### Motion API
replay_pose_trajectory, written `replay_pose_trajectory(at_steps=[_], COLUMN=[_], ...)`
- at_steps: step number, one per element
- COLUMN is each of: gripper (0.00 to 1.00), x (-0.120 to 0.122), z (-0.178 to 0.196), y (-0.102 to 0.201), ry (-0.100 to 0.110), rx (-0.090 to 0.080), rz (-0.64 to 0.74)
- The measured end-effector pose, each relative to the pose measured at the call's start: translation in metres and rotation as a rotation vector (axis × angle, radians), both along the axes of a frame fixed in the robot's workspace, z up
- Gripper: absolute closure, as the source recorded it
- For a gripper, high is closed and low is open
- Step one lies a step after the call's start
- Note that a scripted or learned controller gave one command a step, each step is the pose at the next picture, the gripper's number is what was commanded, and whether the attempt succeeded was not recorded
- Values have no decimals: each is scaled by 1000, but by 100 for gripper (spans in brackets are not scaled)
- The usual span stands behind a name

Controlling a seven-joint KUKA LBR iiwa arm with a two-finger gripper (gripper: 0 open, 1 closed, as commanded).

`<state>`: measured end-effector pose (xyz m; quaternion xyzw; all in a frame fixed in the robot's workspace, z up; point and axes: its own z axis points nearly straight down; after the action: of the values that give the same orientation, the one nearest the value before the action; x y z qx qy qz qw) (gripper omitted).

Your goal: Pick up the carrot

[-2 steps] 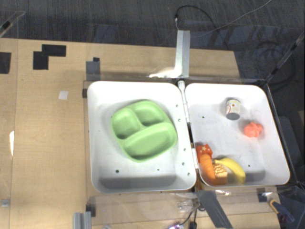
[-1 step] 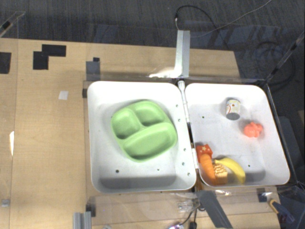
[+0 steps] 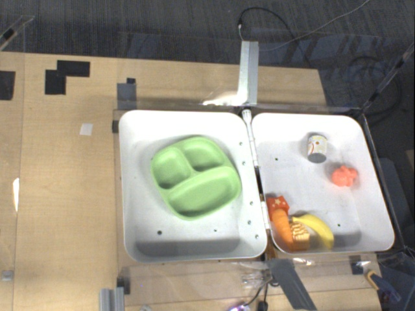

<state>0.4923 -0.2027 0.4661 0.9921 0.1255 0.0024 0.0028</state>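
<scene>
Carrot (image 3: 281,227): orange, lower left corner of right bin (image 3: 363,141), wedged against wall, touching red block (image 3: 278,204) above and banana (image 3: 316,229) at right; crowding likely hampers grasp.
Can (image 3: 316,148), pink toy (image 3: 345,176): upper right of same bin, well apart.
Green divided plate (image 3: 196,175): centre of left bin (image 3: 136,238).
Jaws: state cannot be told.

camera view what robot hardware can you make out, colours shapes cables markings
A thin black cable loops over the dark floor behind the bench. A flat grey metal post stands at the seam between the two white bins, left bin and right bin, both with rounded corners. The pale wooden bench carries blocky black markings near its far left.
</scene>
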Motion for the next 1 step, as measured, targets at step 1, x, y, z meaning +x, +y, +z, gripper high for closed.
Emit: replay_pose_trajectory(at_steps=[1], gripper=[100], x=[2], z=[10], y=[1], ry=[-1], rx=[-1], rz=[14])
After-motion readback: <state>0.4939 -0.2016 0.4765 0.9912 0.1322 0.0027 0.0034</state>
